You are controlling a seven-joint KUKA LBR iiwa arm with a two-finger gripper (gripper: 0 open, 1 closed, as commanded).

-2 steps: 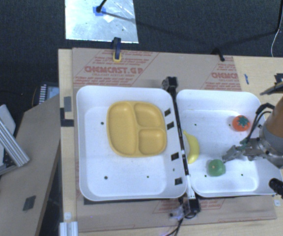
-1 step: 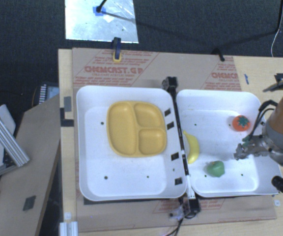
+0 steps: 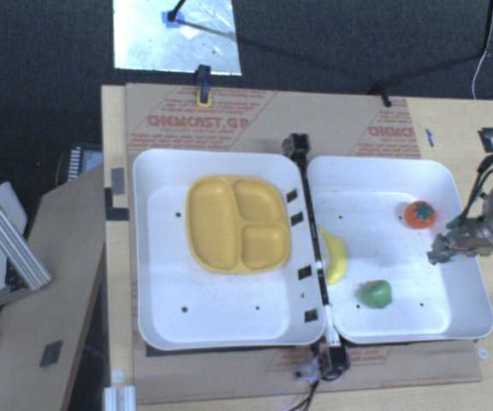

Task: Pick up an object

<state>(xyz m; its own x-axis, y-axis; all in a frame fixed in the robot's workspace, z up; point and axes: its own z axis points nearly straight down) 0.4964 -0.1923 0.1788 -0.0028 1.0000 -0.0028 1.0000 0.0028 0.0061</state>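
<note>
Fingers (image 3: 448, 248) hover at right bin's (image 3: 465, 315) edge near tomato (image 3: 418, 214); grip state unclear.

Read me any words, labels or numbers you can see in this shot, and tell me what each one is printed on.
"CHEMCAST GP": red print on the brown protective sheet under the bins, left patch; the last letters are soft.
The same red print, slanted, on that sheet's right side: too blurred to read for sure.
Faint red print along the sheet's front edge: unreadable.
The yellow divided plate carries no text I can read.

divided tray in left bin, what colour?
Yellow tray, plain; camera view.
</note>
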